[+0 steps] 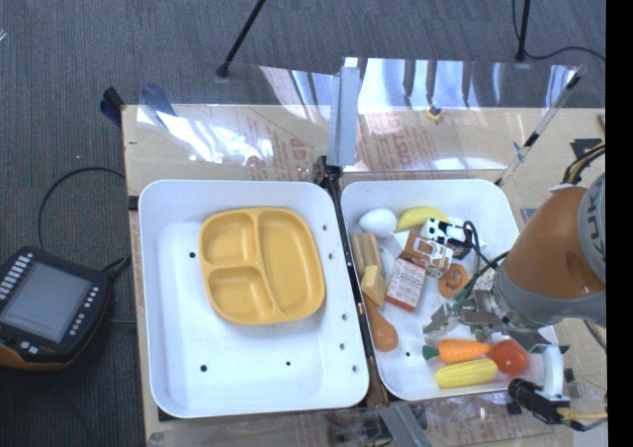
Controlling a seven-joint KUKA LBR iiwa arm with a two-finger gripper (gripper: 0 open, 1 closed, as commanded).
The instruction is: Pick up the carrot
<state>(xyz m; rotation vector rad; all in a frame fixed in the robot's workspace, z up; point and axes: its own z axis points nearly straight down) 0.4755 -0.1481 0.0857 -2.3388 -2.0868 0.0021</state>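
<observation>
Currently the small orange carrot with a green stub (461, 349) lies near the front of the right-hand shallow white bin (502, 200), touching the yellow corn cob (466, 373) in front of it and just beside the red tomato (509, 356). The metal two-finger gripper (463, 314) hangs just behind the carrot, low over the clutter, probably lined up for a descent; whether it is parted or closed is too blurred to tell, and nothing shows clamped in it. Crowding matters: the corn leaves little room on that side. The yellow three-compartment plastic plate (263, 264) sits alone in the left-hand white bin (168, 336), well apart.
</observation>
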